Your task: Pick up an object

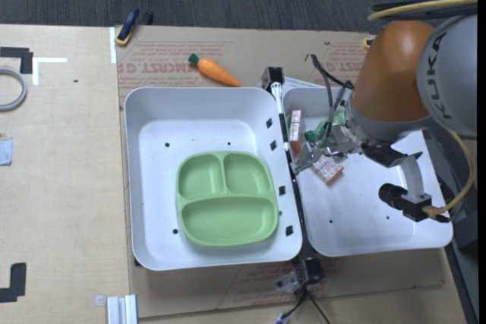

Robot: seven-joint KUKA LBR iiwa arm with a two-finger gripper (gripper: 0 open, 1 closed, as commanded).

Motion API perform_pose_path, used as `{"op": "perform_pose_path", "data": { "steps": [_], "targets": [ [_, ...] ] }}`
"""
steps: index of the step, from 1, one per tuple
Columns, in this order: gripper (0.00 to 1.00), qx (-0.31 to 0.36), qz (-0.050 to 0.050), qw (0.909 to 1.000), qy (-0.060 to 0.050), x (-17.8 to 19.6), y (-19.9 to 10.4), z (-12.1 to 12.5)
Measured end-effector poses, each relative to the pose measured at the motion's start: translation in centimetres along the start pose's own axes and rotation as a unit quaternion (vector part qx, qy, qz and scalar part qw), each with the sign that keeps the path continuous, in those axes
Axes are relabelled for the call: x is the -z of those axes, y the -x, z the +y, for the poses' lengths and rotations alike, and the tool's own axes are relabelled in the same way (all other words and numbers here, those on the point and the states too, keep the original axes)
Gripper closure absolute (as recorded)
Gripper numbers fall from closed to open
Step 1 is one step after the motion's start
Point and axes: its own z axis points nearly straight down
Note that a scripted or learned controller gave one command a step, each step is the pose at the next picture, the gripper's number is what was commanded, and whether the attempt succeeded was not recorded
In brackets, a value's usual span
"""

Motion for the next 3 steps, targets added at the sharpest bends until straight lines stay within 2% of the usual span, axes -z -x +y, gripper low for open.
{"op": "perform_pose_path", "data": {
  "steps": [3],
  "targets": [
    [0.0,0.0,0.0,1.0,0.0,0.0,0.0,0.0]
  ]
}}
